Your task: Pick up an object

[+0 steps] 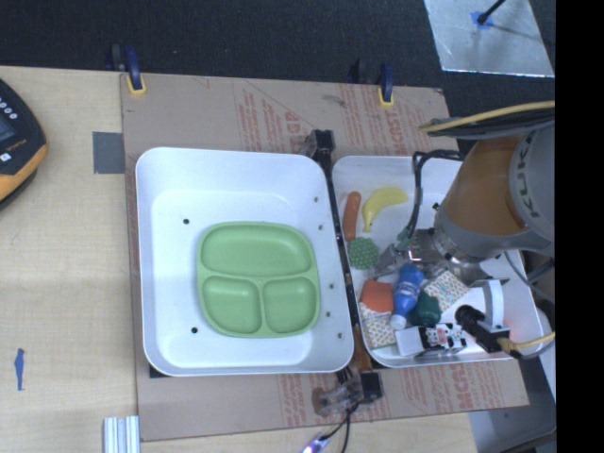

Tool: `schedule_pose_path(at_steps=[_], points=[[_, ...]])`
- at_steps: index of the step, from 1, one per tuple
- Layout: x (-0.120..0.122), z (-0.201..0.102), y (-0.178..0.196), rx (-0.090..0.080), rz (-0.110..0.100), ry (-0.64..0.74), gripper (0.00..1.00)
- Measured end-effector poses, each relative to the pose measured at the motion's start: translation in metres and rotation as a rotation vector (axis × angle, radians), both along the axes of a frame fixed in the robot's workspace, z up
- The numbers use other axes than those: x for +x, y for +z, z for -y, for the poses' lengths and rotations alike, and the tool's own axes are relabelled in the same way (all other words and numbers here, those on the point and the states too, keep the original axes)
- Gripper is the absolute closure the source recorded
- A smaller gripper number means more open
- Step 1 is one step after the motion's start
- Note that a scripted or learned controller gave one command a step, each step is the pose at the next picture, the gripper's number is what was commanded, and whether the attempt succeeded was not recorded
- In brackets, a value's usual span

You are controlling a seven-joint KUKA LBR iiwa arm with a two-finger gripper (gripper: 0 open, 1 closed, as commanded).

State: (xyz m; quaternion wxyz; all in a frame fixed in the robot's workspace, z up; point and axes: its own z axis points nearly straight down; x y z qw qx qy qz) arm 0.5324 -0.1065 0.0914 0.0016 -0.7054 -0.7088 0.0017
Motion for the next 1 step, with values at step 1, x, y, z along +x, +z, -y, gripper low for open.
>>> schedule_pose_path(at_steps=[1], points=[[-0.0294, -0.0138, -0.0001, 0.000, 0.000, -0.001, 0.00]])
